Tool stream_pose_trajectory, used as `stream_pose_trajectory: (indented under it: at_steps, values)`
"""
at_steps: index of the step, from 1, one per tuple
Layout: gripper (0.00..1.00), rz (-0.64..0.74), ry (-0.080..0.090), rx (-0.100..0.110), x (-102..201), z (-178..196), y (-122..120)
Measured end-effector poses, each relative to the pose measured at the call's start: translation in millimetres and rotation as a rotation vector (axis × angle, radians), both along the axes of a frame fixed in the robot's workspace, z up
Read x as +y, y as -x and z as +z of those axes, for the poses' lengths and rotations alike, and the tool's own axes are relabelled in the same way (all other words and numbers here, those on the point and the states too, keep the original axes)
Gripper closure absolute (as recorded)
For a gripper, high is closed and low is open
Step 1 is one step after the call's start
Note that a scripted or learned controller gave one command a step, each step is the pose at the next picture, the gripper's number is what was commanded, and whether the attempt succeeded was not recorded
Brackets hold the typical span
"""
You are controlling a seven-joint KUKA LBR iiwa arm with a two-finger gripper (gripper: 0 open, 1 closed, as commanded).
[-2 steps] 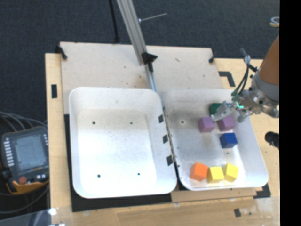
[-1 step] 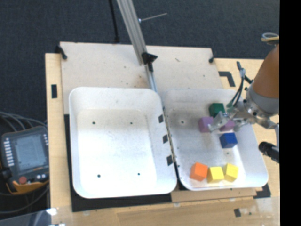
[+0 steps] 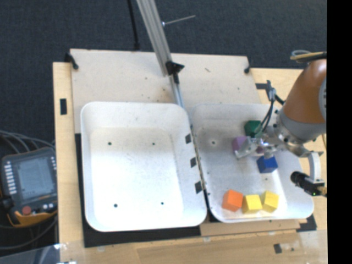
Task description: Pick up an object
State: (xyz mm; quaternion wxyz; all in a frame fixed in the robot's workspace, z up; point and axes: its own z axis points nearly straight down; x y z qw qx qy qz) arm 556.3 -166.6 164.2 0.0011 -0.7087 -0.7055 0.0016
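Objects for your pick all lie in the right bin (image 3: pixel 220 125). Reading left to right: you see a handheld control pendant (image 3: pixel 30 180) off the desk's (image 3: pixel 63 87) left edge, then the left bin (image 3: pixel 91 147), its floor bare white. A slanted metal rail (image 3: pixel 157 32) runs down from the top to the seam between the bins. In the right bin, an orange block (image 3: pixel 232 200) sits by the near rim, with a yellow block (image 3: pixel 252 203) touching it and a second yellow block (image 3: pixel 270 201) just beside that. Farther back lie a purple block (image 3: pixel 238 143) and a green block (image 3: pixel 252 127), with a blue block (image 3: pixel 267 164) near them. Your tool (image 3: pixel 254 147) hangs between purple and blue, under the grey arm (image 3: pixel 305 100); you cannot tell from this angle whether it is wide, narrow or holding anything.
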Motion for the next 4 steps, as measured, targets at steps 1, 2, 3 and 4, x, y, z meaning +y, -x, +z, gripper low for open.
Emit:
stream_pose_trajectory:
  at_steps: [1,2,3,4]
  values:
    - [0.0,0.003,0.0,-0.001,-3.1,-41.9,2.0]
    - [1.0,-0.004,0.001,-0.01,-3.9,-28.5,-0.1]
    - [1.0,0.004,0.001,-0.011,-0.5,23.8,6.8]
    - [1.0,0.007,0.001,-0.01,-2.0,60.2,5.2]
